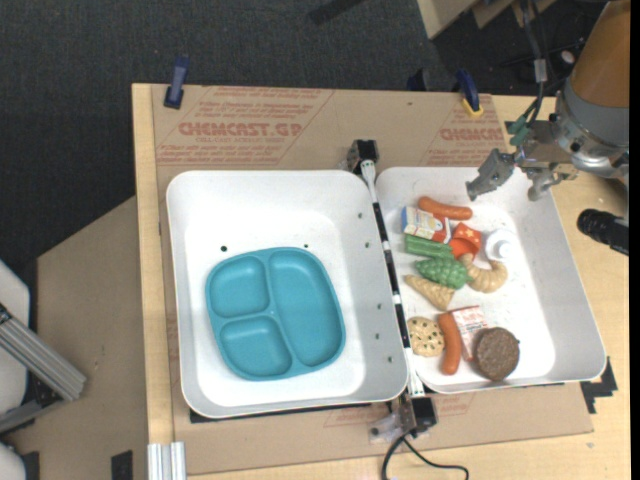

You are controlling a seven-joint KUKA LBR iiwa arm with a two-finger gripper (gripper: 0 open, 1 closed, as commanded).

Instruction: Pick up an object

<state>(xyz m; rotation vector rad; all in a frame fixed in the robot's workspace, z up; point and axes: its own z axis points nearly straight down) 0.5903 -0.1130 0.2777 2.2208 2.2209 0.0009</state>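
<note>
We look down on a cardboard-topped desk (300,118) where two shallow white plastic bins sit side by side, the left bin (190,208) holding a teal three-compartment plastic tray (275,311) and the right bin (560,298) holding a heap of toy food gathered toward its left wall. The grey two-finger tool (512,176) hangs over the far edge of the right bin, near its far right corner, with its fingers spread and nothing between them; we judge it is poised above the pile, not yet down on anything. The candidates for picking lie close together: an orange-red toy sausage (445,209) nearest the tool, a small white and red carton (425,227) just beside it, a green ridged toy vegetable (440,269) at the middle, a tan croissant-shaped piece (488,278), a chocolate-chip cookie (425,336), a second red sausage (451,344) and a round brown burger patty (497,353) toward the near edge. We read the crowding as the main hazard: several pieces touch, so a closing grip could catch two or nudge one away. The patty and cookie, standing more apart, look the easier targets.
</note>
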